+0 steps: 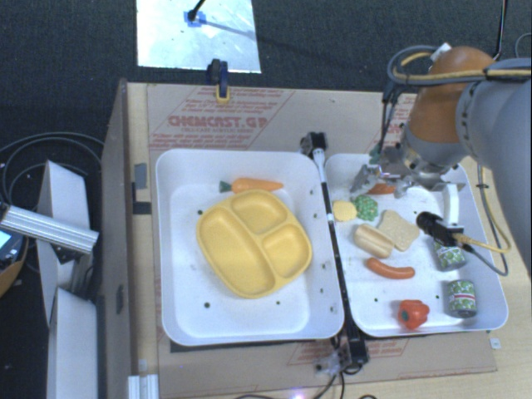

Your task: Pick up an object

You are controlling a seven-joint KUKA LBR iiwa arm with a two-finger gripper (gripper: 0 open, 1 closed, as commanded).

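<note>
The big grey arm (490, 98) reaches in from the right, with its orange band (440, 98) above the wrist. Under it sit two white bins side by side. The left bin (179, 248) holds a yellow plate with three parts (253, 243) and a toy carrot (249, 185) just behind the plate. The right bin (486, 306) holds lots of small toy food.

The gripper (384, 177) hangs over the back of the right bin. It cannot be told if it is open or shut, because the view is too blurry there. A small orange-red thing (382, 189) lies right under it, and a green toy broccoli (364, 205) sits just in front. These look like the nearest things to pick.

Close by are a slice of toy bread (399, 229), a toy bun (371, 240), a toy sausage (390, 268), a red toy pepper (414, 312) and two small cans (461, 298).

The broccoli is probably light, hard plastic. It looks bumpy, so it may not slip much. Squeezing it across its round top seems best. It sits very near other toys, so they could get bumped.
</note>
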